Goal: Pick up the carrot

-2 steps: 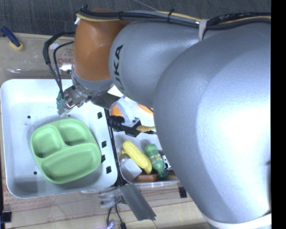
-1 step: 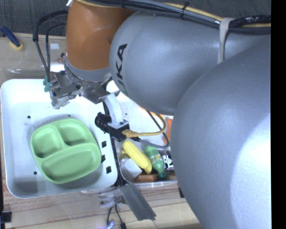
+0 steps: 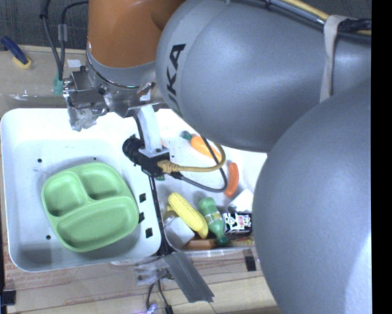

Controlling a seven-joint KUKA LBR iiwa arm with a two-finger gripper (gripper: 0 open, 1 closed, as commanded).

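Observation:
The carrot (image 3: pixel 199 144), orange with a small green tip, lies in the right bin (image 3: pixel 171 242) near its back, partly under the arm's grey body. My gripper (image 3: pixel 84 114) hangs over the back left part of the left bin (image 3: pixel 16 175), just under the orange wrist band. It is well to the left of the carrot and apart from it. Nothing is seen in the gripper.
A green divided plate (image 3: pixel 91 205) lies in the left bin. The right bin also holds a yellow corn cob (image 3: pixel 188 213), a green bottle (image 3: pixel 213 220), an orange-red long piece (image 3: pixel 231 178) and a black-and-white item (image 3: pixel 239 222). The arm's bulk covers much of the right bin.

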